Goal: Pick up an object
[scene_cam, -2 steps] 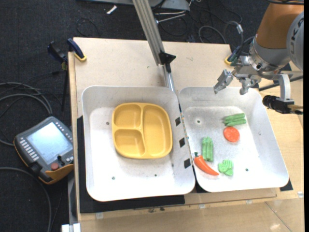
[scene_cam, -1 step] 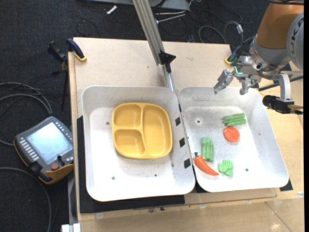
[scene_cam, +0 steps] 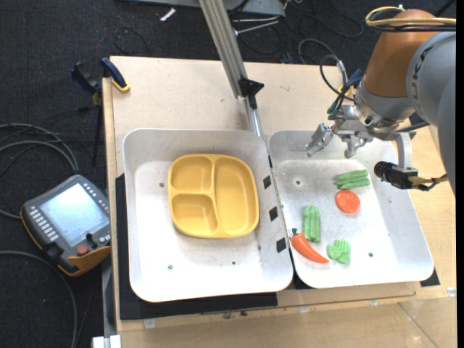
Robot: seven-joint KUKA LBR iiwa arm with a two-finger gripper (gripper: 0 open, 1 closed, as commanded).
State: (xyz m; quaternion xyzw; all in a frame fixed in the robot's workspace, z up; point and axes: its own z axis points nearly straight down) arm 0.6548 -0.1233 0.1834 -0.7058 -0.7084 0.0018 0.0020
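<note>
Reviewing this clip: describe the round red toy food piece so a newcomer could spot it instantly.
Start at the shallow white right bin, the one nearer the arm. Among its toy foods, the flat round red tomato slice lies just below the green ridged bean piece. It is the only disc-shaped red item; the orange carrot is long and pointed.

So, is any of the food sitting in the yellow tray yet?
No, the yellow tray in the left bin holds nothing; the carrot and the other food lie in the right bin.
</note>
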